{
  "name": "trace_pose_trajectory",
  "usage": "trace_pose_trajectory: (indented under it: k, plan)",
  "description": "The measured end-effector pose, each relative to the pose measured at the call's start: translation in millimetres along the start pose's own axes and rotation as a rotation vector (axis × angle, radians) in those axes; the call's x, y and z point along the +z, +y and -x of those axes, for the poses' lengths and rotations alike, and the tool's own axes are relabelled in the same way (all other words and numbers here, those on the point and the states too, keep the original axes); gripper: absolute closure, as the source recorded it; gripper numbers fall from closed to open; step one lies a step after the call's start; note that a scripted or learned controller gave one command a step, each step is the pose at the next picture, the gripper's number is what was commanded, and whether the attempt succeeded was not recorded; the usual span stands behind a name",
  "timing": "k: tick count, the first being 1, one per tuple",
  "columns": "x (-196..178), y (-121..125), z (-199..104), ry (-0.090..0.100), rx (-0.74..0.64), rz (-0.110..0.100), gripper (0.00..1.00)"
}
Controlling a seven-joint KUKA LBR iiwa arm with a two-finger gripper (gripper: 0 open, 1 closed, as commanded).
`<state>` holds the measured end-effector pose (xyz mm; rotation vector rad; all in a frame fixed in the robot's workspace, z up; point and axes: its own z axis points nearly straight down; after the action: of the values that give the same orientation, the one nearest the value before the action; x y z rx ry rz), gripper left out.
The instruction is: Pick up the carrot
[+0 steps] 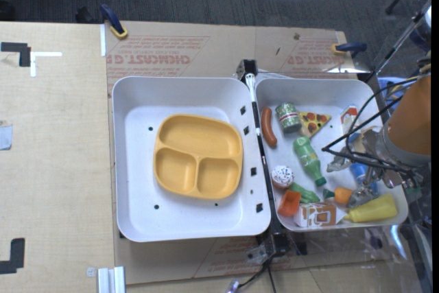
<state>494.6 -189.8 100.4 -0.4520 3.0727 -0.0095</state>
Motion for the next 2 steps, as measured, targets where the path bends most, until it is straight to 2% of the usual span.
trace_pose_trajectory:
  k: [1, 2]
  plan:
    - [7, 38, 5, 0.027, -0.038, 0.01, 0.0]
    - [8, -4, 14, 0.029, 0.163, 0.006, 0.0]
